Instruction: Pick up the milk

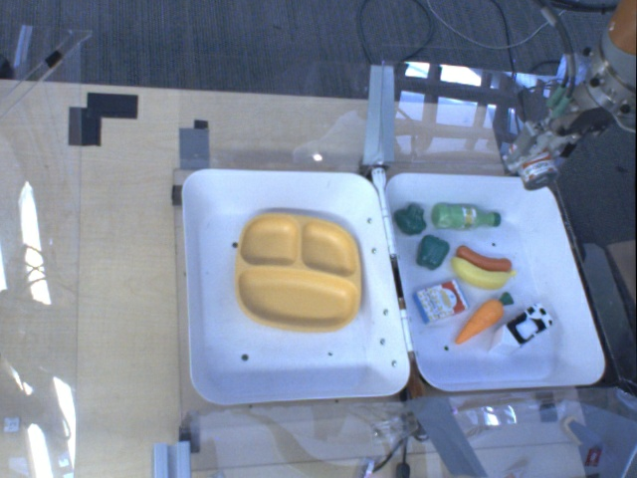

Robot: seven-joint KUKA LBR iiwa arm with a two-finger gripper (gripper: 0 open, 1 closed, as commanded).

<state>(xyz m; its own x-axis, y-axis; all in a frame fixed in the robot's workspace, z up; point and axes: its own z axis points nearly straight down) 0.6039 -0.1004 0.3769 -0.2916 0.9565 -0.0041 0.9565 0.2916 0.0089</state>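
The milk [529, 325] is a small carton with black and white cow patches, lying near the front right corner of the right bin [572, 267]. An orange carrot [481, 320] lies just to its left, almost touching it. My gripper [534, 161] hangs above the back right corner of the right bin, well away from the milk and higher than it. Nothing shows in its grasp.
The right bin also holds a green bottle [464, 216], two dark green vegetables [409, 218] [432, 252], a hot dog with a banana [482, 268] and a small red and white box [439, 302]. A yellow divided plate [299, 269] sits in the left bin [214, 297].
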